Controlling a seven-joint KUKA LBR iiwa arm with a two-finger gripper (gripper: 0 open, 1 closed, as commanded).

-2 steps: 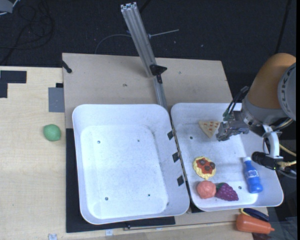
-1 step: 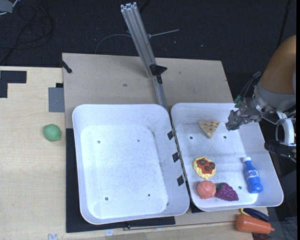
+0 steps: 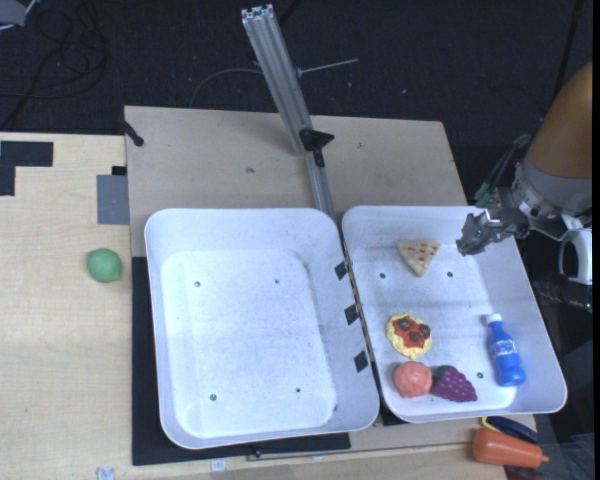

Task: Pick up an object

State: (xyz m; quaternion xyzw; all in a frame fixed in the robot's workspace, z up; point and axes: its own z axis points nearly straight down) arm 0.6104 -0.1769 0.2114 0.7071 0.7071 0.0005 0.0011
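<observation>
The right bin holds a pizza slice near its far side, a round yellow piece with red topping, a pink-red ball, a purple grape bunch and a blue bottle. My gripper hangs over the bin's far right part, just right of the pizza slice. I see nothing between its fingertips.
The left bin lies beside the right one. A green ball rests on the bench at far left. An orange object lies past the right bin's near edge. A metal rail slants up behind the bins.
</observation>
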